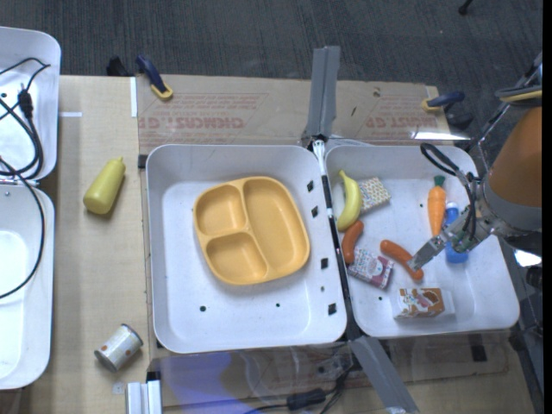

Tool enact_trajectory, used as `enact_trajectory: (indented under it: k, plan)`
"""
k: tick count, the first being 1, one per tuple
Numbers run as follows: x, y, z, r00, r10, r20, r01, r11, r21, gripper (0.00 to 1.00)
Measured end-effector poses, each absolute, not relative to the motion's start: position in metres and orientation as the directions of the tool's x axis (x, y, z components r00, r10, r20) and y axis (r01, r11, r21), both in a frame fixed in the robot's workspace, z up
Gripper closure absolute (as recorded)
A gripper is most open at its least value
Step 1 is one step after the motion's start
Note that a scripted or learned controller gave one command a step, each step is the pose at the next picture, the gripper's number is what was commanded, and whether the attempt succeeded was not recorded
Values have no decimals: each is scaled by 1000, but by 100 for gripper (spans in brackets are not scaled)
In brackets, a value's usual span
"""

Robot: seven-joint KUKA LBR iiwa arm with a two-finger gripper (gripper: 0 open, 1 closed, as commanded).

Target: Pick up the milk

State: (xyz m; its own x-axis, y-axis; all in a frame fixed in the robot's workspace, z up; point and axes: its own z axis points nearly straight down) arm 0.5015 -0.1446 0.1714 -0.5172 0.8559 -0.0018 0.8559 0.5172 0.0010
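Note:
Two small cartons lie in the right bin [500, 304]. One is pink and white [371, 268], left of centre; the other is brown and white [423, 303], on its side near the front wall. Their print is too small to tell which is the milk. My gripper [427, 254] reaches in from the right and hangs low over the right end of an orange sausage [397, 251]. It sits between the two cartons, about a hand's width from each, and holds nothing that I can see.
The right bin also holds a banana [348, 198], a checkered packet [373, 192], a carrot [436, 205], a blue bottle [454, 231] beside the wrist and a second sausage [351, 241]. A yellow divided plate [250, 228] lies in the left bin [172, 300]. A mustard bottle [104, 185] and a can [118, 346] lie on the bench.

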Motion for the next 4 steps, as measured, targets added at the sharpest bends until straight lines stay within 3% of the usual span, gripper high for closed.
enact_trajectory:
  k: [1, 2, 3, 4]
  plan:
    - [477, -123, 91, -252, 968, 2, 968, 252, -3, 0]
    - [480, -116, 148, -60, 998, -1, 998, 60, -1, 0]
    - [477, -146, 110, -95, 995, 1, 995, 95, -4, 0]
    - [478, -102, 92, -116, 993, 1, 993, 116, 0, 0]
